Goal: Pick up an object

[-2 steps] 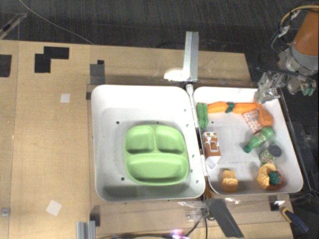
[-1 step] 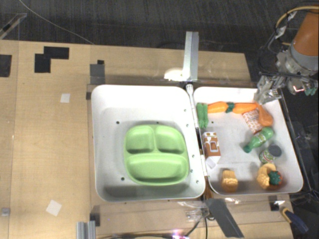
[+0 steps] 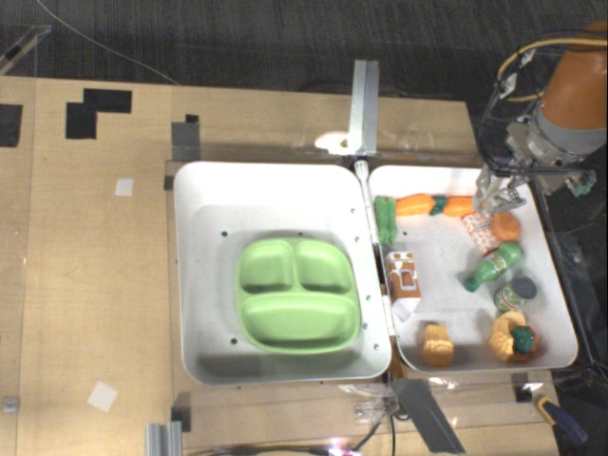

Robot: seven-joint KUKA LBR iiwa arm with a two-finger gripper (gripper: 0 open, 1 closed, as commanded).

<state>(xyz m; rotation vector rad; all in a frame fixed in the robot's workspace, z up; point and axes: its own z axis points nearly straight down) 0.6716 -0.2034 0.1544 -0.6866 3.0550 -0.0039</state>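
Grey-and-orange arm reaches over the right white bin [image 3: 560,345], its two-finger gripper [image 3: 496,198] low at the bin's far edge, just above a red-and-white packet [image 3: 480,231] lying beside an orange carrot toy [image 3: 423,205]. Whether the fingers are spread or pressed together cannot be told. A green bottle [image 3: 492,266] lies nearby. Judged step: descent toward a grasp, nothing lifted. Next move calls for closing on the packet, then raising it clear.

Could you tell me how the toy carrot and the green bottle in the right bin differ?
The toy carrot is orange with a green top; the green bottle is green all over. The carrot lies level along the bin's far wall; the bottle lies slanted, nearer the middle. The carrot looks longer. Both lie flat in the right bin.
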